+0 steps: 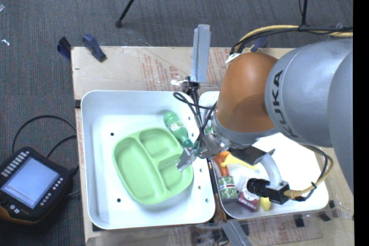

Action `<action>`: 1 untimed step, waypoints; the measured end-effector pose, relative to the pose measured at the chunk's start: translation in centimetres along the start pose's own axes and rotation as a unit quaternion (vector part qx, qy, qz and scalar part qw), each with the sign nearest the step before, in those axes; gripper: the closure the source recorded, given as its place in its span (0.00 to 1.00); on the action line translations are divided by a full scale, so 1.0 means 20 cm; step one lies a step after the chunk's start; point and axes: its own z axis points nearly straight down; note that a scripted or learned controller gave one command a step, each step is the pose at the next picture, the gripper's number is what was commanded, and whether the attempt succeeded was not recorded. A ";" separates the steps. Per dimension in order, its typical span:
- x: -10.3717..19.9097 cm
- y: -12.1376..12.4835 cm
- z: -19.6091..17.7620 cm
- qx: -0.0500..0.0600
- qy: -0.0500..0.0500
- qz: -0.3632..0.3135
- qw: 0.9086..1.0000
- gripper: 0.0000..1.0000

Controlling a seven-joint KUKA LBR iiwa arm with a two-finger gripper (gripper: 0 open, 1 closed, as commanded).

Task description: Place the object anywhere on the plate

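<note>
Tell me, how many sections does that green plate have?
3. The green plate has one long section along its left side, one at its upper right near the green bottle, and one at its lower right under the hand.

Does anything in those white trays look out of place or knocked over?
One thing: a green bottle lies tipped on its side, resting across the far rim of the green divided plate in the left bin, rather than flat in a compartment. The end effector sits just beside it. The right bin holds a jumble of small items.
</note>
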 end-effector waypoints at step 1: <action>0.26 -0.01 0.53 -0.008 0.001 0.159 0.987 0.00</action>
